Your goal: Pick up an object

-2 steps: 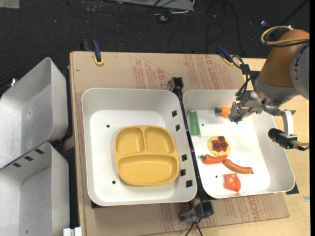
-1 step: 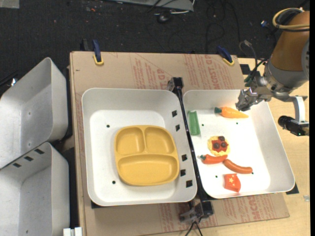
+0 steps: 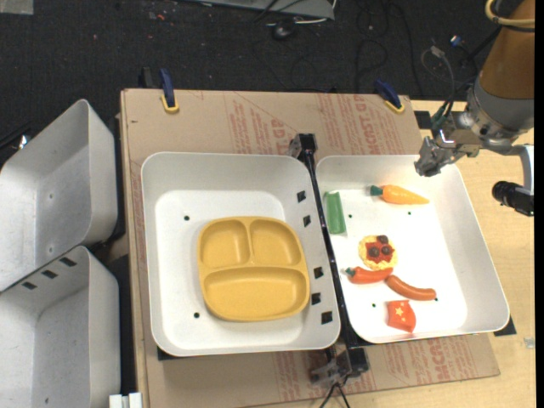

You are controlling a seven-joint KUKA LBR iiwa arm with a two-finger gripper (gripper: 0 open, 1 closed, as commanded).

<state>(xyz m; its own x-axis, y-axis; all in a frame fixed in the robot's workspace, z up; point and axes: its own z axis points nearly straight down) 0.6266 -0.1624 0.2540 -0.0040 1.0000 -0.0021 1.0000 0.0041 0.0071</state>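
Two white bins sit side by side on the tabletop (image 3: 255,109). The left bin (image 3: 161,228) holds one yellow tray (image 3: 252,268) with three compartments, lying flat near the middle.

The right bin (image 3: 459,228) holds six small items. One green stick (image 3: 334,212) lies along the bin's left wall. One carrot (image 3: 401,195) lies near the far edge, its green top pointing left. One small pizza (image 3: 378,251) with dark toppings sits near the middle. Just below it, touching its lower edge, lies one red chili (image 3: 368,274). One sausage (image 3: 411,289) lies to the right of the chili, close by it. One red piece (image 3: 401,314), perhaps a strawberry, sits nearest the front edge, just below the sausage.

The arm (image 3: 510,58) comes in from the upper right. Its claw (image 3: 429,161) hangs over the far right corner of the right bin, above and to the right of the carrot, apart from it. Whether the claw is apart or together cannot be told from this angle; nothing is seen in it.

Two more white bins (image 3: 51,228) stand tilted off the tabletop at the left.
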